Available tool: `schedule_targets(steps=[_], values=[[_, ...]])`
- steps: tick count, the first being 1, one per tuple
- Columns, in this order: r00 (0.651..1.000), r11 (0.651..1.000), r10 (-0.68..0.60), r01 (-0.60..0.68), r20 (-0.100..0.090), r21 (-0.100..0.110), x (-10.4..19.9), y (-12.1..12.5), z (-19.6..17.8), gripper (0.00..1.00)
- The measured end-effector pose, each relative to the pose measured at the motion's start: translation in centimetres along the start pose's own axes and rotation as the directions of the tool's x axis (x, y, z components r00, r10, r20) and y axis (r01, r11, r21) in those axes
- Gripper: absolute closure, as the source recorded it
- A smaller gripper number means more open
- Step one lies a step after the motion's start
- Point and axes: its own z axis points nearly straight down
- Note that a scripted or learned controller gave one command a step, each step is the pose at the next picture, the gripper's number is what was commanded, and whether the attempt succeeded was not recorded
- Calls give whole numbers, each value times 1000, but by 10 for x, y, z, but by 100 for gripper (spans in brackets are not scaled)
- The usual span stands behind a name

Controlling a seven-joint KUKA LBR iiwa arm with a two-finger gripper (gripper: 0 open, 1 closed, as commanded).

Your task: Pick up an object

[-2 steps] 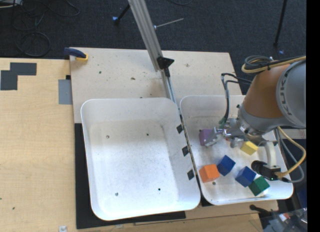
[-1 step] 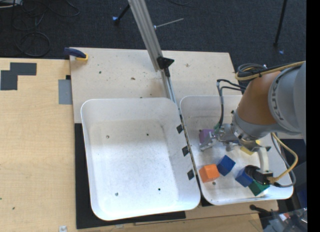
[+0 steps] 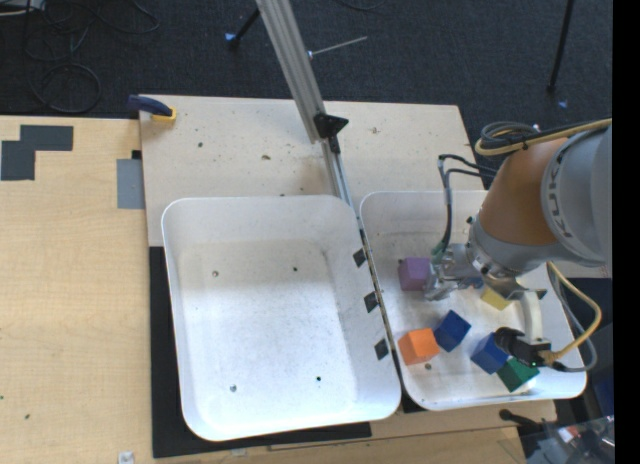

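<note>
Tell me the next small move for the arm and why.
Probably a short shift toward the purple cube, then a descent over it. The gripper sits low in the right white bin just beside that cube, closer than the orange cube or the blue cube. Nothing visibly sits in its grasp.

Arm running off right edge, hiding part of yellow block; gripper fingers too small to read

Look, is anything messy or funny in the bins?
Nothing looks spilled or broken. The small blocks, such as the purple cube and orange cube, lie scattered at odd angles in the right white bin.
</note>
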Motion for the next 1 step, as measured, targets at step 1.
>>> schedule_targets(steps=[1], values=[[1000,1000,-11,11,3,-6,6,4,-60,100]])
